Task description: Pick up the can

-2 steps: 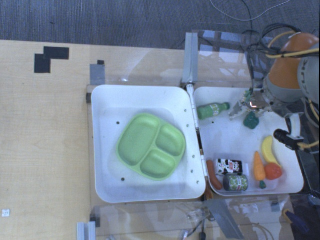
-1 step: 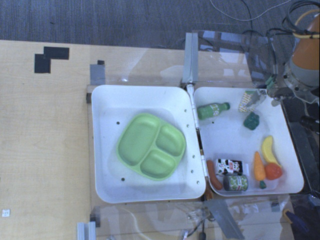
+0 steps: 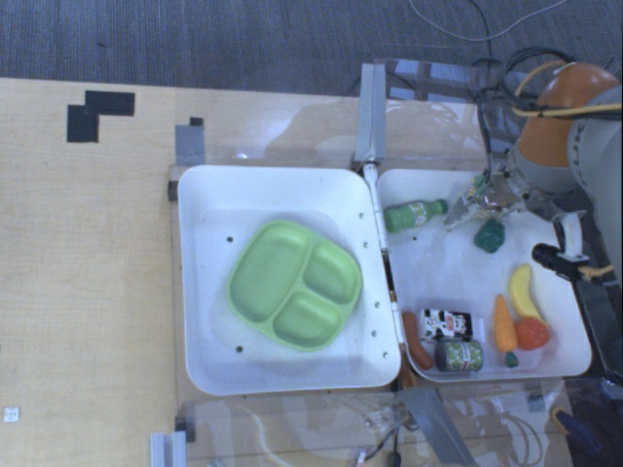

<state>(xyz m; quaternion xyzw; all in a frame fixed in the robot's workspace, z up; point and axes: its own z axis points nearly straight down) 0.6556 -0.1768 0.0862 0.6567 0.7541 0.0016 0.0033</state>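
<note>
The gripper (image 3: 479,205) looks open and holds nothing. One can (image 3: 458,356) lies far below it. One bottle (image 3: 414,214) lies just left of it.

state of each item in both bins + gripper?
gripper: over the right bin's far end, holding nothing visible
can: on its side, near edge of right bin
bottle: on its side, far left corner
plate: flat in the left bin
banana: lying flat
carrot: lying flat
green block: resting below the gripper
</note>
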